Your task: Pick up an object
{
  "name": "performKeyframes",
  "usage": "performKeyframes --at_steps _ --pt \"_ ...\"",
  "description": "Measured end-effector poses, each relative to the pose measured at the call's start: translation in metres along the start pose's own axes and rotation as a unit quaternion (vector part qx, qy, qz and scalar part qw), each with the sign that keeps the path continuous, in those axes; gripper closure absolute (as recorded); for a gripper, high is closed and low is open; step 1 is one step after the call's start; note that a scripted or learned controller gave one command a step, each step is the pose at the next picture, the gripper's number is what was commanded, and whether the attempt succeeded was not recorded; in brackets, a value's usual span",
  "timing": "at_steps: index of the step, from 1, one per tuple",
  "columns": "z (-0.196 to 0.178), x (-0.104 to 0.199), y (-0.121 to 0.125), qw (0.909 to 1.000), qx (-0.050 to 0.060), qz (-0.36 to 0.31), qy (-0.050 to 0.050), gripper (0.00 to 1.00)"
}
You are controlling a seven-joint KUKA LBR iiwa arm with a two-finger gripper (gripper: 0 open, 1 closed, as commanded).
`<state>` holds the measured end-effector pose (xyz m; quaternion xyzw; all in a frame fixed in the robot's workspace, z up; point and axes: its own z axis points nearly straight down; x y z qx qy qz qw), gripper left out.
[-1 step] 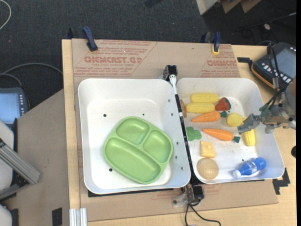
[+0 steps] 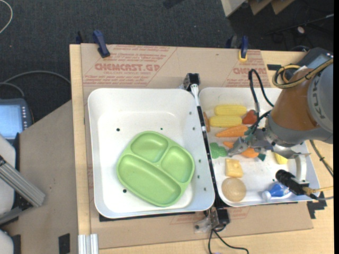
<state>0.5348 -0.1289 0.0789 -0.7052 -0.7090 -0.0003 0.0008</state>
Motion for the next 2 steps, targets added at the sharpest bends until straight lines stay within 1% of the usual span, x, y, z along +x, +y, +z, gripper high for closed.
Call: performKeyframes --at_steps 1,2 --pt "-0.016 -0.004 -0.001 1.0000 -0.001 0.003 -0.001 1.00" --pt "-0.111 0.072 -0.031 1.0000 -0.004 -0.001 0.000 1.00"
